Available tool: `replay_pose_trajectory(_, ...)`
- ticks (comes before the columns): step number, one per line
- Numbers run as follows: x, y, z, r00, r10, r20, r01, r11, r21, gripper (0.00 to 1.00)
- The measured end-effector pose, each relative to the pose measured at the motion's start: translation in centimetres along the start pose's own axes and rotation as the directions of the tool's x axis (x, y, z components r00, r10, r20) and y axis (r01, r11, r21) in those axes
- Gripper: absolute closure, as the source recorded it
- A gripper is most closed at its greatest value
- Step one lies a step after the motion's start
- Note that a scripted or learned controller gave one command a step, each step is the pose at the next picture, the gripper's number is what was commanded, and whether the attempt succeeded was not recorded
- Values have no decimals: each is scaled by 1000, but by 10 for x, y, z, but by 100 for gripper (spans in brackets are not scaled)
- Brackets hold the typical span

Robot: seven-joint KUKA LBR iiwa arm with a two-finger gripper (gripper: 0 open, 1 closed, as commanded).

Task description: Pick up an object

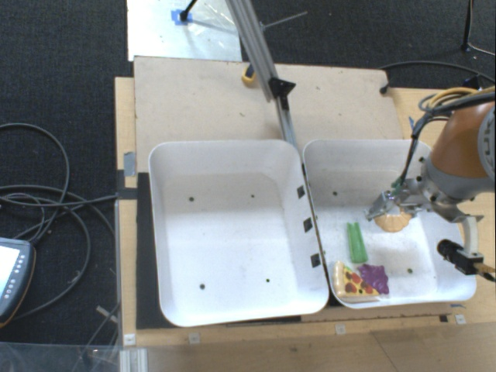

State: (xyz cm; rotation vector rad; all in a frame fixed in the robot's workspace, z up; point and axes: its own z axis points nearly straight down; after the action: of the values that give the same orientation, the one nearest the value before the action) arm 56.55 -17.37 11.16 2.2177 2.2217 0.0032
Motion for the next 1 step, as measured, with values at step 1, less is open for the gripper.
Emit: replay_pose_trajectory(1,1,-7,-48,1000,0,1,0,1000,-2,100)
